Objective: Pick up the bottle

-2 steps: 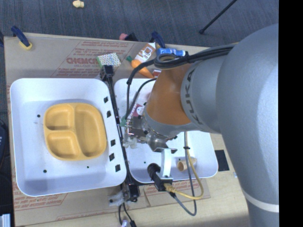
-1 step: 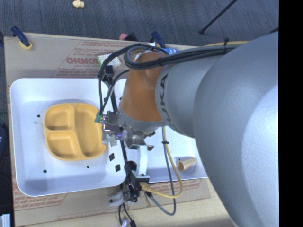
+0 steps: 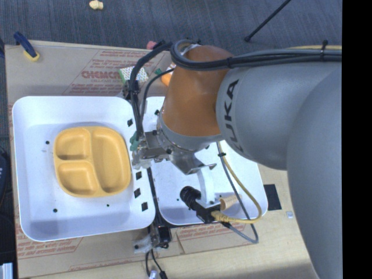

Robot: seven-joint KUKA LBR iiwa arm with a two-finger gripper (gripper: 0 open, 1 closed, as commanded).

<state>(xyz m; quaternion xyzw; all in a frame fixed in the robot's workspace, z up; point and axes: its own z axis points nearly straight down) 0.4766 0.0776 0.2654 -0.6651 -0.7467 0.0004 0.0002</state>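
Note:
My arm's orange band (image 3: 195,95) and grey wrist hang over the right bin (image 3: 174,214) and cover most of its floor and whatever lies there. The gripper (image 3: 146,150) sits low under the wrist, close to the wall between the two bins, and is seen from above. An orange object (image 3: 166,78) peeks out from behind the arm at the right bin's far edge. I cannot tell whether it is the bottle.
A yellow three-compartment plate (image 3: 92,160) lies in the left bin (image 3: 29,214). Black and yellow cables (image 3: 232,214) trail over the right bin's near side. Small green (image 3: 129,73) and red (image 3: 152,44) items rest on the cardboard behind the bins.

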